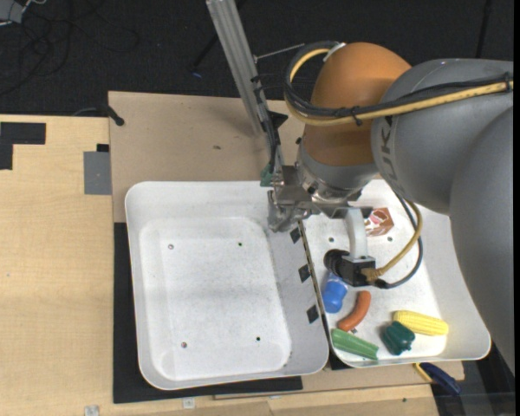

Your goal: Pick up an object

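Camera view: the arm (433,137) comes in from the right. The gripper (295,204) sits over the ridge where the left bin (156,206) meets the right bin (468,341), at the far end of that ridge. Can't tell whether it is spread or closed, because the wrist blocks the view, and nothing visible is clamped in it.

All the pickable stuff is in the right bin:
- red-and-white item (379,222): just right of the gripper at about the same depth, partly hidden by the arm.
- blue piece (334,295): toward the near side from the gripper, close to the ridge.
- red sausage-shaped piece (355,310): touching or just beside the blue piece. Long axis runs diagonally, near-left to far-right.
- green stick (355,345): near the front wall. Long axis runs roughly left-right, dipping toward the near-right.
- dark green block (397,338) and yellow corn (420,322): beside each other, further right. The corn lies roughly left-right.

Judgement: the blue piece looks like the nearest clear target. The move would be toward the near side along the ridge and slightly right. The sausage crowds its right flank, so closing the grip across the left-right direction risks catching both.
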Motion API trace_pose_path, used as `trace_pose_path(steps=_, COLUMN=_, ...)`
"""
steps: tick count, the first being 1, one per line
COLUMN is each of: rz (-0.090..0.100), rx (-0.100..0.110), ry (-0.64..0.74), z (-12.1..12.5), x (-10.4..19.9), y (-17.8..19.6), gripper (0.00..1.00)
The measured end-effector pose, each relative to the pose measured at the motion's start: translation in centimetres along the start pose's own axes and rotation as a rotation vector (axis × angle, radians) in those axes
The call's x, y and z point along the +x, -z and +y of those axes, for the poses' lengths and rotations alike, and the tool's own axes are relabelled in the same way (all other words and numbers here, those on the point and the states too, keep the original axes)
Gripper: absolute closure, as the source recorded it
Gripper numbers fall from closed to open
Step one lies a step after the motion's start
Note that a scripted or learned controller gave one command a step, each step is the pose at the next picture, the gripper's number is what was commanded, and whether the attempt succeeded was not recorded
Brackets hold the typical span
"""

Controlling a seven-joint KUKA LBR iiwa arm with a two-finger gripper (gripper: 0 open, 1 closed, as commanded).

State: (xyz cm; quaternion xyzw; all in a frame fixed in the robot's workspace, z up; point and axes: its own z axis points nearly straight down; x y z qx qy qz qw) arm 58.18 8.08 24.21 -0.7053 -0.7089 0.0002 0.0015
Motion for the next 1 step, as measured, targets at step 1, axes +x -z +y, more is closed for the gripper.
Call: trace_pose_path(steps=1, rz=-0.002, rx=0.000, ry=-0.004, z=0.02, x=-0.26, y=-0.01, gripper=0.00)
